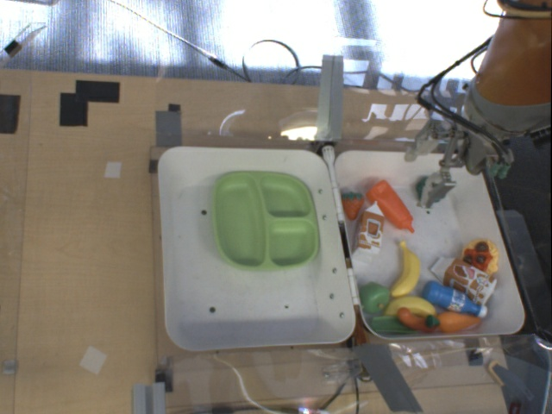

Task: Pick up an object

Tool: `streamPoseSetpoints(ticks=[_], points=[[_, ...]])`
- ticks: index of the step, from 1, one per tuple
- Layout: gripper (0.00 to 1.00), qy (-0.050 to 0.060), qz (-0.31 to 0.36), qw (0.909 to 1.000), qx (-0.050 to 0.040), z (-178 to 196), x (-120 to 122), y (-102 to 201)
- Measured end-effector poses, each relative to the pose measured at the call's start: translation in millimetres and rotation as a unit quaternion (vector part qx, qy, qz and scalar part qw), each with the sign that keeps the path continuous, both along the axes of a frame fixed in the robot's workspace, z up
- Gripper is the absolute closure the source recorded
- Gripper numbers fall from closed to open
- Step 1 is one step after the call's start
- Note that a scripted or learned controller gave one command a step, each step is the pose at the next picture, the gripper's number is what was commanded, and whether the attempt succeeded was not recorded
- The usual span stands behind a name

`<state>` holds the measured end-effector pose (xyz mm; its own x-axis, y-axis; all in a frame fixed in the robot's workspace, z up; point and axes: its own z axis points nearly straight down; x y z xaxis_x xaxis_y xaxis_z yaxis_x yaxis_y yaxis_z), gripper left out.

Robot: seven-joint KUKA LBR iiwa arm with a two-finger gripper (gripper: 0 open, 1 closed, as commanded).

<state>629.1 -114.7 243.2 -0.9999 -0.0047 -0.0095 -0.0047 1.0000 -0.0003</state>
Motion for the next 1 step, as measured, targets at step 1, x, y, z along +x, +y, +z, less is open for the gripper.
streamPoseSetpoints(ticks=[1], points=[[0.00,-0.006,-0.066,0.9978,-0.0001,-126.8,-47.3,17.9]])
